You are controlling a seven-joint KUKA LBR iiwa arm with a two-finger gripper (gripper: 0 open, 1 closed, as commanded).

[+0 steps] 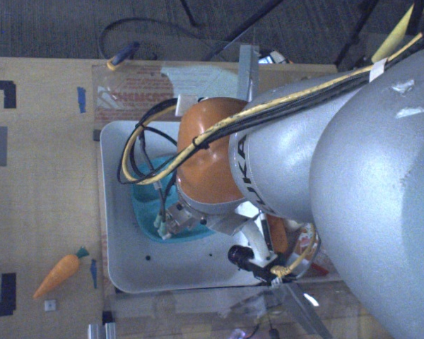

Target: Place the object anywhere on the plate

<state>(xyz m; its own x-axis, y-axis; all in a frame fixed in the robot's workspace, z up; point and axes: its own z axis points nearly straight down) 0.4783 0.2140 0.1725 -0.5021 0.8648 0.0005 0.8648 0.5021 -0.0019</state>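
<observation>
Camera view: the arm (325,161) fills the right side and hangs over the bin (116,210). The gripper (162,226) sits low over the teal plate (143,210), at the plate's 4 o'clock edge. Its state cannot be told, and nothing is seen held in it. A carrot (56,275) lies outside the bin on the bench (35,189), at about 8 o'clock from the gripper and well apart from it. Its long axis runs from 8 o'clock to 2 o'clock, green top toward the bin. If the carrot is the object, it is judged not yet on the plate. The plate is largely covered by the wrist. Dark stand legs (268,6) cross the floor at 12 o'clock.
</observation>
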